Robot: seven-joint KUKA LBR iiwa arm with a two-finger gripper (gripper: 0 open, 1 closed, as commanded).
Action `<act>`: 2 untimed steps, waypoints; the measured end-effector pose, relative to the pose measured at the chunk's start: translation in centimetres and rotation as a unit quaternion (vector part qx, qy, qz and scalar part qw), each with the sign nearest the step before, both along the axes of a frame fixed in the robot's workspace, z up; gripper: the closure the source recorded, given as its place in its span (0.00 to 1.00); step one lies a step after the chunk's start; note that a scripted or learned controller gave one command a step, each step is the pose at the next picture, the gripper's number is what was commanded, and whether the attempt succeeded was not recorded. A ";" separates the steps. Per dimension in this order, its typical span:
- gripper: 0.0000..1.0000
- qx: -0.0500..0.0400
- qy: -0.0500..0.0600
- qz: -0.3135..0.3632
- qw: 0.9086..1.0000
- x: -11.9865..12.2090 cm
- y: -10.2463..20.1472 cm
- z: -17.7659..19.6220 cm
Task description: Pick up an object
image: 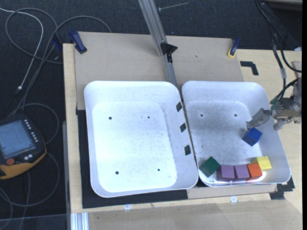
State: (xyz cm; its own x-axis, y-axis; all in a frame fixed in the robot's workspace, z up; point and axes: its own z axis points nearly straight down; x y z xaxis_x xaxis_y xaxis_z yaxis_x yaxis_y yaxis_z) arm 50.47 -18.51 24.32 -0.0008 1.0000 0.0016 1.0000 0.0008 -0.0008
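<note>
Blue: a small blue cube (252, 136), lying tilted on the floor of the right bin (218, 92), toward the right middle of the frame.
Bins: two shallow white trays side by side; the left bin (127, 92) takes the centre-left of the frame.
Gripper (268, 119): at the right edge of the frame, over the right bin's far side, reaching in from the right.
Fingers: the grey finger (257, 117) slants down-left toward the cube; whether the pair is spread or closed cannot be told from this angle, and nothing is seen held between them.
Key relation: the blue cube lies just below and slightly left of the finger's tip, near it or possibly touching; contact cannot be confirmed. Being a cube, it offers no long axis to align with.
Other stock: a row along the bin's lower rim, left to right: green block (209, 166), purple block (227, 172), a second purple block (242, 171), orange block (254, 169), yellow block (264, 164).
Judged step: closing in on the blue cube; grasp not yet evident.
</note>
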 end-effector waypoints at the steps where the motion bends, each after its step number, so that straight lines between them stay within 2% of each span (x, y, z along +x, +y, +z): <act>1: 0.00 -0.002 -0.006 0.001 1.000 -2.3 2.2 16.4; 2: 0.00 0.000 0.004 -0.001 1.000 2.7 -2.2 3.0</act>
